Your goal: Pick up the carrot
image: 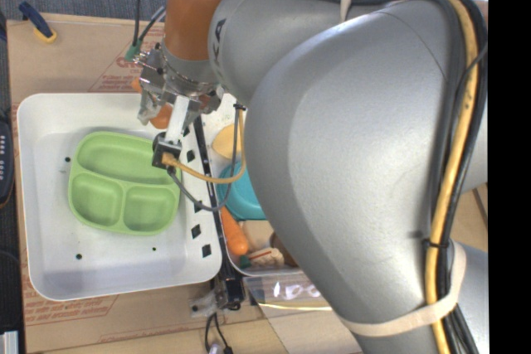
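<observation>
The carrot (235, 235) lies in the right bin (282, 291), low in the middle of the frame, tight against the wall on the bin's left side. You can see just a short orange piece of it, because the big grey arm (357, 137) covers most of that bin. The gripper (163, 107) is not near it. It hangs well apart, up and to the left, over the top edge of the left bin (37, 178). You cannot tell if the jaws are apart or together, since the wrist parts hide them. To do this step well, you should bring the gripper down and to the right, over the wall between the bins, then turn it so the jaws can close across the thin side of the carrot. The wall is very close, so one side may bump it. A teal bowl (247, 193) sits just above the carrot, and a pale thing (267, 256) lies just beside it on the right, so there is little room. A green plate (124, 188) with three parts rests in the left bin. A blue clamp (36, 21) lies on the surface in the upper left.
</observation>
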Controlling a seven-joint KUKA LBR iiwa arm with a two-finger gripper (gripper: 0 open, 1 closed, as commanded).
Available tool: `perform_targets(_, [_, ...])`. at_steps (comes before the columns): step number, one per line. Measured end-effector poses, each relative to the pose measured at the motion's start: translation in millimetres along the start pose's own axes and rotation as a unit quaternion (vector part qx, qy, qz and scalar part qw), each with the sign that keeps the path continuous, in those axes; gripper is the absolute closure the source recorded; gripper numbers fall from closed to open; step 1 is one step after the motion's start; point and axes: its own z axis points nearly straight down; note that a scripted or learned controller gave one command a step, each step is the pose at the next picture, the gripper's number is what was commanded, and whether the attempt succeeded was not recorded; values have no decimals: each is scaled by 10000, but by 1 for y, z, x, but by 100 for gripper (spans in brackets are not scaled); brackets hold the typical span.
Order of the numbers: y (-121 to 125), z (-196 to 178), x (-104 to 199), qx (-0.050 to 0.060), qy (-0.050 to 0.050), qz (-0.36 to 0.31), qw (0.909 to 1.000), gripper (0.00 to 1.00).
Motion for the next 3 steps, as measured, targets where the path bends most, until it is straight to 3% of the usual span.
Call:
perform_targets(1, [-29,-91,-8,-54,64,778,9969,100])
perform_targets(2, [-5,-65,73,-24,22,1468,9892,100])
perform_targets(3, [8,-109,-20,-52,11,-596,9982,100])
